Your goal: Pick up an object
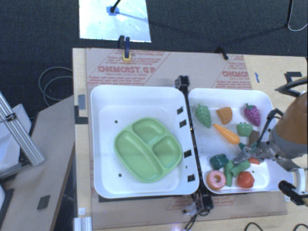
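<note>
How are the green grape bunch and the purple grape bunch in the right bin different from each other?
The green toy grape bunch lies at the right white bin's left side, near the divider; the purple toy grape bunch lies toward the arm's side. The green bunch looks slightly longer than the purple one. Both are bumpy bunches lying untouched in the bin.

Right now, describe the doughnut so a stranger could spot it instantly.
Start at the right bin, the one crowded with toy food. Go to its near left corner, by the divider between the bins. The doughnut lies there: a pink-iced ring with a hole, left of the red tomato and below the dark green broccoli.
</note>
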Robot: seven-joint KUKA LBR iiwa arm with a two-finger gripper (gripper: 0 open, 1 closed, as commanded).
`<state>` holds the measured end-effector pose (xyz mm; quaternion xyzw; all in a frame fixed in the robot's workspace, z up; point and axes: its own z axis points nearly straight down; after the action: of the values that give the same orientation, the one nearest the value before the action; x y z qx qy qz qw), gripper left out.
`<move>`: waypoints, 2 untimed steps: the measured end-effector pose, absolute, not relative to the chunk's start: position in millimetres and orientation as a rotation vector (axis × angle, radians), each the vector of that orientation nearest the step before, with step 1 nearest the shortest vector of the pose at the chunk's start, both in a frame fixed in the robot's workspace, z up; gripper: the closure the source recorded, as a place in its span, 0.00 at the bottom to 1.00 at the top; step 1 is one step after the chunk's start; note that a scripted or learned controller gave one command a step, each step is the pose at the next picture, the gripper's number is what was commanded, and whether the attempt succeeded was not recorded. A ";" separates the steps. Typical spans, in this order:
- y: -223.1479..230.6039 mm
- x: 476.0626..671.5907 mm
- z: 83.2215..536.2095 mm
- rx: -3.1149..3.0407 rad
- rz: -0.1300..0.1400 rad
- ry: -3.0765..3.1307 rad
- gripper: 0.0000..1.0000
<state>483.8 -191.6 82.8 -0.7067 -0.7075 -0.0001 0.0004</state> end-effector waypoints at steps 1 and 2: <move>-192.5 485.1 95.3 -2.224 -0.003 -2.226 1.00; -191.7 490.9 158.6 -2.221 -0.005 -2.231 1.00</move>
<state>490.9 -191.7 158.6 -0.7056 -0.7086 -0.0015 -0.0033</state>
